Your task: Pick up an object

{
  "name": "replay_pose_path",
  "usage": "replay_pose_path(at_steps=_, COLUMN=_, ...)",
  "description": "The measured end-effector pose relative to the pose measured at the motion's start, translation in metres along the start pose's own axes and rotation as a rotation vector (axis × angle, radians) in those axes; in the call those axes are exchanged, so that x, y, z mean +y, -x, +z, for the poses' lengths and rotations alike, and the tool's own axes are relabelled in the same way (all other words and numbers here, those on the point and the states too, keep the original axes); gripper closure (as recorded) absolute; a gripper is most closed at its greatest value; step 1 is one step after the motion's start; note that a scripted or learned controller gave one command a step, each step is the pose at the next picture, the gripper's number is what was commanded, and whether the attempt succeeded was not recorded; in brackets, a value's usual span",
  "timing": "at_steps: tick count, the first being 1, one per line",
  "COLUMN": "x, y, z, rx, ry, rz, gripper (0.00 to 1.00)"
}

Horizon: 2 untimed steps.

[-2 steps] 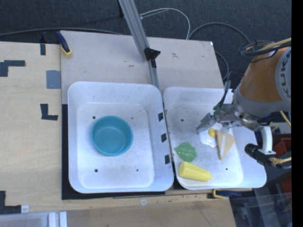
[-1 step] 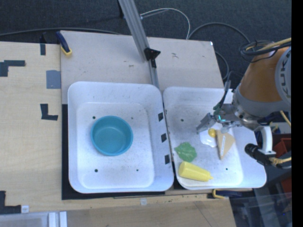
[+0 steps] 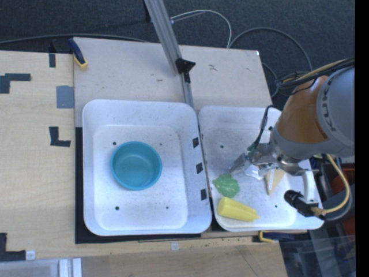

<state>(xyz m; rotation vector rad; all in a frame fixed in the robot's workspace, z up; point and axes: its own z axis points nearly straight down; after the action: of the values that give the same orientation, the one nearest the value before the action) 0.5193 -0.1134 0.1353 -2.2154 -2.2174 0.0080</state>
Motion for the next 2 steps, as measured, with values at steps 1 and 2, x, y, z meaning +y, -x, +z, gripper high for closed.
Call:
replay_pose_path(at_steps=1, x=0.002, y=-0.001, z=0.045, rx=0.0, ry=0.011, rz=0.001, gripper=0.0)
replay_pose_path(at_steps=2, x=0.001, y=-0.001, z=0.035, rx=0.0, ry=0.008, rz=-0.002, gripper=1.0)
